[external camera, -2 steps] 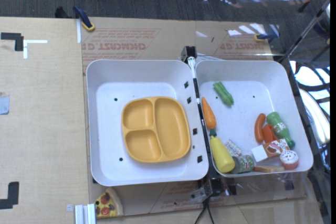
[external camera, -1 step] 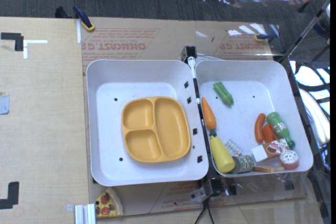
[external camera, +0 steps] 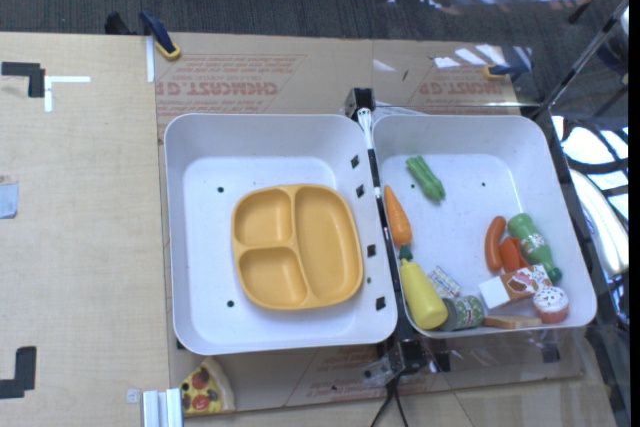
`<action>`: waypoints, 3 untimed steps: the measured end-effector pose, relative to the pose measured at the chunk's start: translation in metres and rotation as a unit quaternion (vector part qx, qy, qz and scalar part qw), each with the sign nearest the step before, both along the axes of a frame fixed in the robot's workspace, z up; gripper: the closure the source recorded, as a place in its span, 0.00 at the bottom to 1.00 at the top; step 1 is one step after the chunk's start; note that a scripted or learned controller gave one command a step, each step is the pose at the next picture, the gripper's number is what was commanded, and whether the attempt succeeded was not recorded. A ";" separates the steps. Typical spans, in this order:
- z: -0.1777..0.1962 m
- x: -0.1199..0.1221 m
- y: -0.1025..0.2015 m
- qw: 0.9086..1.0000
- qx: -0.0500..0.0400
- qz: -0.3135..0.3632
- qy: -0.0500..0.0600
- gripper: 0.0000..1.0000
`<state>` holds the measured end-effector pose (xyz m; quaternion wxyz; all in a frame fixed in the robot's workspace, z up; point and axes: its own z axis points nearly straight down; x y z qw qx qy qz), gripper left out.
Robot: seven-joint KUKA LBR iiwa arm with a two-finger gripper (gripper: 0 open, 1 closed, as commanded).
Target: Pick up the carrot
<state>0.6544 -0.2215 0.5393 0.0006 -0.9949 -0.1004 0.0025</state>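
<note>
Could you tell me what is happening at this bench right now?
Nothing is being handled at this moment. The carrot lies untouched in the right bin, against its left wall, just above a yellow bottle. Other toy foods sit along that bin's lower right. The left bin holds a yellow divided plate.

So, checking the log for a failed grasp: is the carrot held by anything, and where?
Nothing holds it. The carrot lies loose in the right bin, against its left wall.

Small toys [external camera: 520, 290] heaped in right bin's [external camera: 470, 140] near corner, overlapping; kinds unclear.
</note>
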 end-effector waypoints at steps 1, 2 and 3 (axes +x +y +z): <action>0.007 0.002 0.001 1.000 0.000 0.003 0.002 1.00; 0.007 0.002 0.001 1.000 0.000 0.003 0.002 0.00; 0.015 0.003 0.003 1.000 0.000 0.005 0.003 1.00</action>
